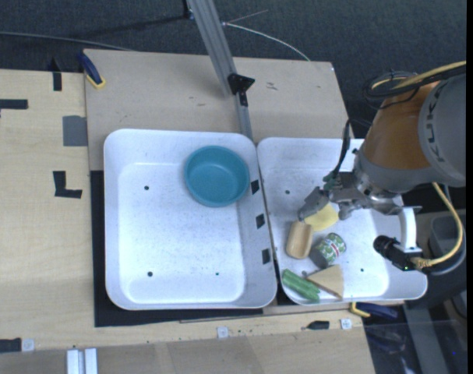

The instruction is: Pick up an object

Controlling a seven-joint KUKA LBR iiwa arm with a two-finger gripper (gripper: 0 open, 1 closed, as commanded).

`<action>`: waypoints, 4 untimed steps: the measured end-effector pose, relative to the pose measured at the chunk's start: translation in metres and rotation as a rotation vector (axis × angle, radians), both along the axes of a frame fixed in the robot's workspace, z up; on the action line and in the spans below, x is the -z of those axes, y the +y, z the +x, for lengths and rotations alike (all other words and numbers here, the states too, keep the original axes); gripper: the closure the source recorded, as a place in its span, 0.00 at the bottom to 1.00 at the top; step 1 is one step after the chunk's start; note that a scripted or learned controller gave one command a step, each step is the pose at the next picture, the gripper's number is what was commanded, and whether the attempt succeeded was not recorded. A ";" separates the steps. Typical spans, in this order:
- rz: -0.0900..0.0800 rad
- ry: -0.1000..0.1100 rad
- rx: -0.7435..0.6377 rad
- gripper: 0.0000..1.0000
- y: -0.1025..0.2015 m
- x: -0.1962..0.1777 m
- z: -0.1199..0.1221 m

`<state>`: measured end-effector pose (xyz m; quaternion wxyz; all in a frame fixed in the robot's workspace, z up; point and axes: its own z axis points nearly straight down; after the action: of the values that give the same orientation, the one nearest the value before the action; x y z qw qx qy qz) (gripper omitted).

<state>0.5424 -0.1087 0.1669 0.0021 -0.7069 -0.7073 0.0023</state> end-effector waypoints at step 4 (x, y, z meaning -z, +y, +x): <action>0.000 -0.008 0.001 1.00 -0.004 0.020 -0.006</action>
<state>0.5369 -0.1127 0.1469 -0.0008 -0.7071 -0.7071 -0.0005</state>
